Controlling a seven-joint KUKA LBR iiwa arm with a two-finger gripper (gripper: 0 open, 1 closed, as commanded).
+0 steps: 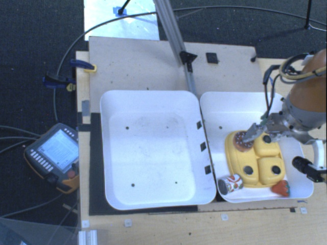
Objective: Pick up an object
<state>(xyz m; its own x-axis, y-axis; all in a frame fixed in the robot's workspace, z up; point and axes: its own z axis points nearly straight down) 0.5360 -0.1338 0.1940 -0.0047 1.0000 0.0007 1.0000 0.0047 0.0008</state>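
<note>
In the right bin lies a yellow moulded block with dark round holes. A brown-and-pink ring-shaped piece rests on its upper left corner. A small red-and-white can lies on its side at the bin's front edge, and a red strawberry-like piece sits at the front right. My gripper reaches in from the right and hangs just over the right edge of the ring-shaped piece. Whether it touches the piece is unclear.
The left bin stands beside the right one, with their walls meeting in the middle. A grey pole slants down to the back of the bins. A teach pendant and cables lie off the bench's left side.
</note>
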